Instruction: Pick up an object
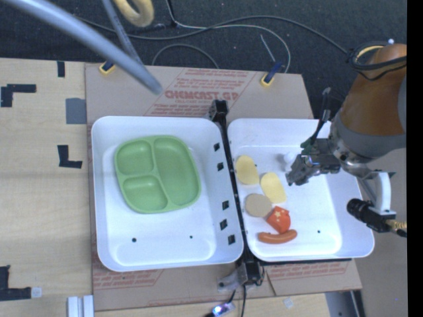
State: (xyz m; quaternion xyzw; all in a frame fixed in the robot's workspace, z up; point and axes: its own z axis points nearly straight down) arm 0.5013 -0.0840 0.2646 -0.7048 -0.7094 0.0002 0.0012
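**Arm hangs over right bin, food pieces lying beside it**

You see the grey arm [370,111], orange-banded above the wrist, reaching in from the right over the right-hand white bin [330,243]. Its pincer [299,172] hangs dark and blurred above the bin floor, just right of the food pieces; you cannot tell whether it is apart or together, and nothing shows clamped in it.

The pickable objects sit in a cluster at the left side of that bin: a pale yellow piece [247,170] nearest the divider, a second yellow piece [273,186] just beside it and closest to the pincer, a tan rounded piece [258,205] below them, a red tomato-like piece [279,218] touching a red sausage-like piece [277,237] at the bottom.

In the left-hand white bin [158,249] lies a green divided plate [157,173] with three compartments. Both bins rest on a cardboard sheet [198,91] on the wooden tabletop [39,197].
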